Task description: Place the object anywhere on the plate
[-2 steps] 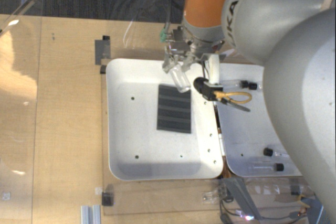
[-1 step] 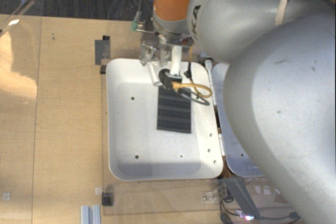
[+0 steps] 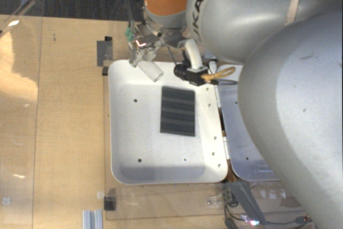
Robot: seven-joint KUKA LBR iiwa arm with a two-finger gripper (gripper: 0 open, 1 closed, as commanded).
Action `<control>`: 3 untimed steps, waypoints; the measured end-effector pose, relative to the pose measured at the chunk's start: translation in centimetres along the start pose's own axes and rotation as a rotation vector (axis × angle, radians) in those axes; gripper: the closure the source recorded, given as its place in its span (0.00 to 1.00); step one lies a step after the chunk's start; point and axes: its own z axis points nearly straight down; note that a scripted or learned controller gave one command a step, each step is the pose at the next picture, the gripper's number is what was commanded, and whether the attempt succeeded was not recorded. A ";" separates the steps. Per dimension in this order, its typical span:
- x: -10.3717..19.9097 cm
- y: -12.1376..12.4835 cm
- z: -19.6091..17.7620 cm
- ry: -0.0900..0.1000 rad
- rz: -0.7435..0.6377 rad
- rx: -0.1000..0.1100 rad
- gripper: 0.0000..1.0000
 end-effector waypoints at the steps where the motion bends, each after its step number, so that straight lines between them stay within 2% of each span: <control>1: -0.8 -0.3 0.7 0.000 -0.537 0.000 1.00; 2: 1.5 -0.9 7.0 0.000 -1.216 -0.003 1.00; 3: 1.1 0.6 5.0 -0.003 -1.555 -0.006 1.00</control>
